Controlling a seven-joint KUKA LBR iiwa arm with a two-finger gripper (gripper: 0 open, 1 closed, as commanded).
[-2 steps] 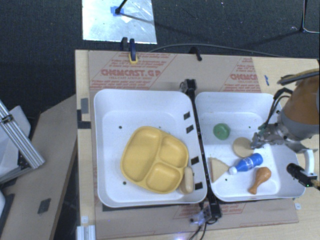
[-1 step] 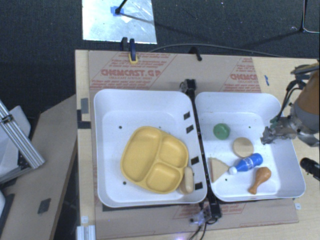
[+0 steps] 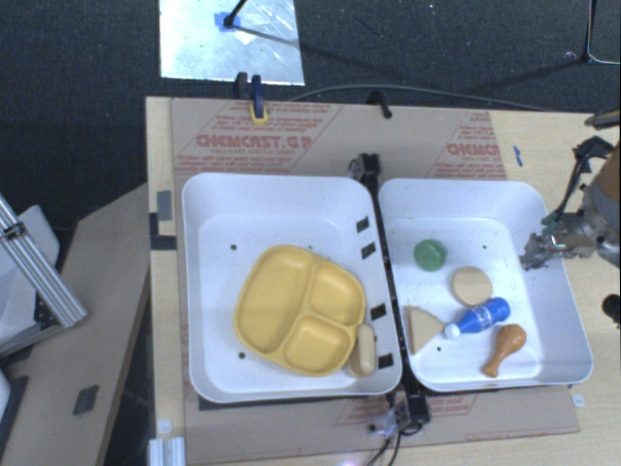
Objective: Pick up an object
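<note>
The blue bottle (image 3: 479, 317) is our likeliest pick, lying in the right bin (image 3: 485, 200) with its long axis running up toward the gripper's side. We see the gripper (image 3: 539, 250) at that bin's right wall; whether it's clenched or released, we cannot tell. The bottle sits down and inward from it, between the tan disc (image 3: 472, 284) and the drumstick (image 3: 504, 346). Farther off: green ball (image 3: 430, 253), wedge (image 3: 421, 327).

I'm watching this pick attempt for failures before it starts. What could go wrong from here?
The blue bottle lies touching the tan wedge and close to the drumstick and round biscuit, so a grab there may nudge neighbours. The gripper sits at the right bin's rim and could clip it.
</note>
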